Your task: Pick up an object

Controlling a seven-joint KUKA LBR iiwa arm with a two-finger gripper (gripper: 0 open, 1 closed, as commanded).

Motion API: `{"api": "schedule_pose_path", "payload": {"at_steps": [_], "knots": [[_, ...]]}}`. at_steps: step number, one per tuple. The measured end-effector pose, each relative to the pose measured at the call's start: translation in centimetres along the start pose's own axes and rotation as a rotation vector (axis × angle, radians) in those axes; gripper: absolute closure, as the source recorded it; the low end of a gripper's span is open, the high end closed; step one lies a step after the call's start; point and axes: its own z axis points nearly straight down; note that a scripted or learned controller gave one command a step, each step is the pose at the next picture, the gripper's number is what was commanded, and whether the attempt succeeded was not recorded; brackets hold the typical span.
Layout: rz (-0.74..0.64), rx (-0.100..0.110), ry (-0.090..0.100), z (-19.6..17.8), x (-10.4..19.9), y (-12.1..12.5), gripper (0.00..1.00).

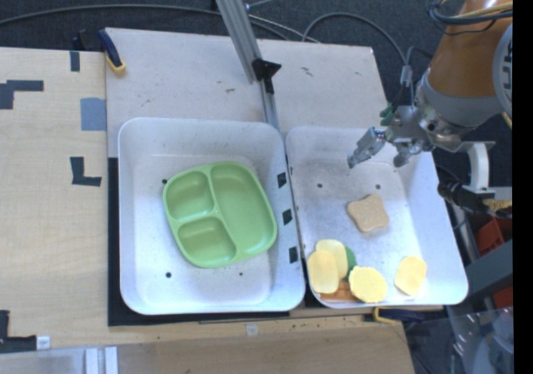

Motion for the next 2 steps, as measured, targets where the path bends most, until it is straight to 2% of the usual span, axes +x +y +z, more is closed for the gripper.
{"api": "schedule_pose_path", "payload": {"at_steps": [1, 2], "knots": [[0.0, 0.0, 0.0, 0.0, 0.0, 0.0, 0.0], [0.001, 0.005, 0.0, 5.5, 0.7, 0.7, 0.0]]}}
